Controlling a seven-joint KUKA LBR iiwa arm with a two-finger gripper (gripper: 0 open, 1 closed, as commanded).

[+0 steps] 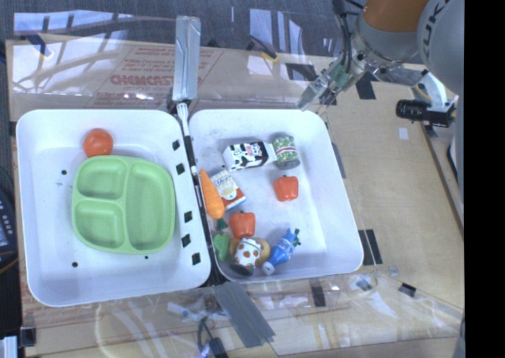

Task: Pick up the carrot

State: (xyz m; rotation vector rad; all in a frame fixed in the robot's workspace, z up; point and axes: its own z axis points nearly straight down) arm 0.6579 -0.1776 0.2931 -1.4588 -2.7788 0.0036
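Tapered orange carrot point(210, 193) lies in smooth white bin point(335, 191).

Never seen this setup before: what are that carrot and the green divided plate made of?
carrot: apparently toy plastic, given its smooth, even orange colour. green plate: probably moulded plastic, with a uniform matte green surface and rounded compartment ridges. Neither can be confirmed by sight.

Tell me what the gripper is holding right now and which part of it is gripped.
Nothing is held. The gripper is above the right bin's far rim, while the carrot lies in that bin against its left wall.
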